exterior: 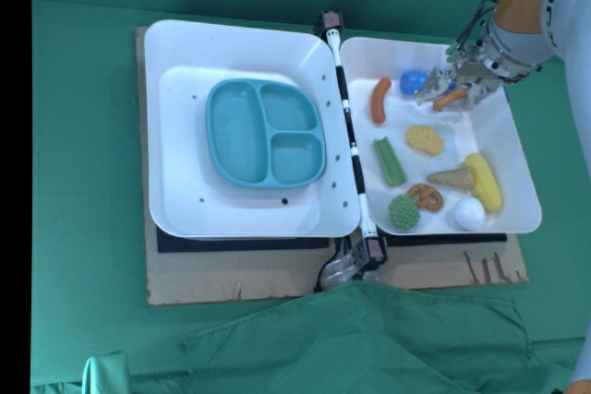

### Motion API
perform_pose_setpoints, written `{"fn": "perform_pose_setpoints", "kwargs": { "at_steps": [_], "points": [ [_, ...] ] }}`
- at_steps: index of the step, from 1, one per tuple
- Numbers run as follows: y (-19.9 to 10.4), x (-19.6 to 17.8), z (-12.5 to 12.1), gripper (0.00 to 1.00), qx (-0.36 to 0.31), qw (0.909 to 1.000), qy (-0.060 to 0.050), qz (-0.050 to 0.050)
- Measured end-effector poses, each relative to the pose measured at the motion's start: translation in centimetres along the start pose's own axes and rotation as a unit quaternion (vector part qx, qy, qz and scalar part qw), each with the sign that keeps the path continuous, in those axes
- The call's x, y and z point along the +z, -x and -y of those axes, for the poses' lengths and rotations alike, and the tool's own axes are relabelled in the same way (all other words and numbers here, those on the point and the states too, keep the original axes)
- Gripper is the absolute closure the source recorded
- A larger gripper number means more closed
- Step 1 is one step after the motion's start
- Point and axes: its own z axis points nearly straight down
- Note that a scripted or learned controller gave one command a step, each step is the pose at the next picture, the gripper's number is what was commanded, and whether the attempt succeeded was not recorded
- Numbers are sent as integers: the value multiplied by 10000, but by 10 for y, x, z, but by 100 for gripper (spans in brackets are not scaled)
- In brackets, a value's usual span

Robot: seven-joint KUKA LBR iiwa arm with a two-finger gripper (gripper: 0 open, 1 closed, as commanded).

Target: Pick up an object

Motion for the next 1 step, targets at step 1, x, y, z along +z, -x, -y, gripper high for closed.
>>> {"fn": "perform_pose_setpoints", "kwargs": {
  "at_steps": [1],
  "points": [
    [1, -14, -2, 100, 13, 10000, 41, 18]
  ]
}}
